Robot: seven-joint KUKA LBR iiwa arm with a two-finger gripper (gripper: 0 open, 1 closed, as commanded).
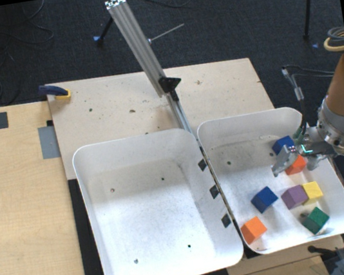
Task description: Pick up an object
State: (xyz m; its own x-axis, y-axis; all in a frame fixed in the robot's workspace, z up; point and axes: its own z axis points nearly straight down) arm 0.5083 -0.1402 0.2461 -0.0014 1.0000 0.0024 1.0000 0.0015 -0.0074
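1. Gripper (291,160) low inside right bin (249,128), near its far right part, on grey arm (343,124) entering from the right.
2. Fingers: impossible to tell whether spread or closed; tips merge with the blocks around them.
3. Red-orange block (296,165) right at the fingertips, partly hidden by them; touching or merely beside, cannot tell. No clear view of it lifted off the bin floor.
4. Blue block (283,145) just beyond the gripper, toward the far wall, close to the red-orange block.
5. Nearer in the same bin: dark blue block (264,199) toward the middle; purple block (293,197) and yellow block (312,191) side by side, touching or almost so; green block (316,219) near the front right corner; orange block (254,227) at the front left corner, close to the dividing wall.
6. Left bin (91,180) beside the right one, walls meeting along the middle, with small dark clips (213,190) along that shared edge.
7. Both bins on pale surface (108,105) over a dark mat (88,258); slanted metal rail (145,53) rising from behind the bins, checkered tag (115,1) at its top end.
8. Blue and yellow clamp (54,92) at the far left corner of the surface.
9. Writing or brand marks: none legible; checkered tag too small to read.
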